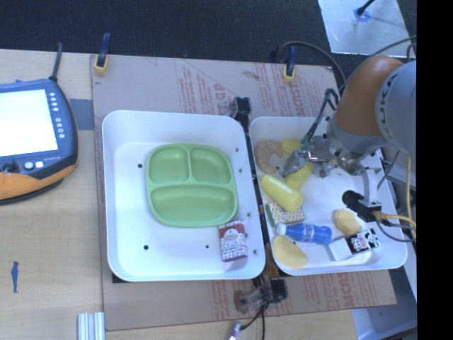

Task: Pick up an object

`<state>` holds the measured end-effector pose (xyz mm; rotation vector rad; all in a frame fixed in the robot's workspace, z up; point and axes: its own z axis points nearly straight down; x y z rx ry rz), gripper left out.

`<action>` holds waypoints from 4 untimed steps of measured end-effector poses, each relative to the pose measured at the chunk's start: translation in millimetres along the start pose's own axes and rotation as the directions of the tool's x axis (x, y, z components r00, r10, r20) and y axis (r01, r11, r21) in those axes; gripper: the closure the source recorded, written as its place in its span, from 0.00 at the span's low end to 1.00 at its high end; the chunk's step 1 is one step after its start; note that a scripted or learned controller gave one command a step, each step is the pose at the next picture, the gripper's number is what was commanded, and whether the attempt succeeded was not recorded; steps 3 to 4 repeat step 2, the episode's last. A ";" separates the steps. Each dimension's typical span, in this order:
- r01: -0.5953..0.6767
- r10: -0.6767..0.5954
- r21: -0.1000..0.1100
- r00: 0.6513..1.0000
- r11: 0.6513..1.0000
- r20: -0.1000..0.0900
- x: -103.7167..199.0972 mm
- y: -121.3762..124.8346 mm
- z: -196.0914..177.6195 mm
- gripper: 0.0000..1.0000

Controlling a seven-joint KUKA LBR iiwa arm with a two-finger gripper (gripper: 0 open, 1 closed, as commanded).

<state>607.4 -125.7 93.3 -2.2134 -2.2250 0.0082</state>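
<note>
My gripper [306, 159] is low inside the right bin [386, 261], in its upper part, right of the frame centre. I cannot tell how it is set, because my wrist covers much of it. Just below it lie a yellow block [281, 192] and a small yellow piece [299, 176]. Further down the frame are a blue bottle [306, 233], a yellow lemon shape [290, 252] and a black-and-white carton [359, 244]. In the left bin [124, 197] rest a green divided plate [191, 185] and a small red carton [233, 241].
</note>
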 end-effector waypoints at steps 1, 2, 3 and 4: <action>0.002 -0.002 0.000 1.000 1.000 0.002 -1.1 0.6 -11.1 1.00; -0.001 0.001 -0.007 1.000 1.000 -0.002 57.2 21.9 -128.4 1.00; -0.001 0.001 -0.007 1.000 1.000 -0.002 57.2 21.9 -128.4 1.00; -0.001 0.001 -0.007 1.000 1.000 -0.002 57.2 21.9 -128.4 1.00</action>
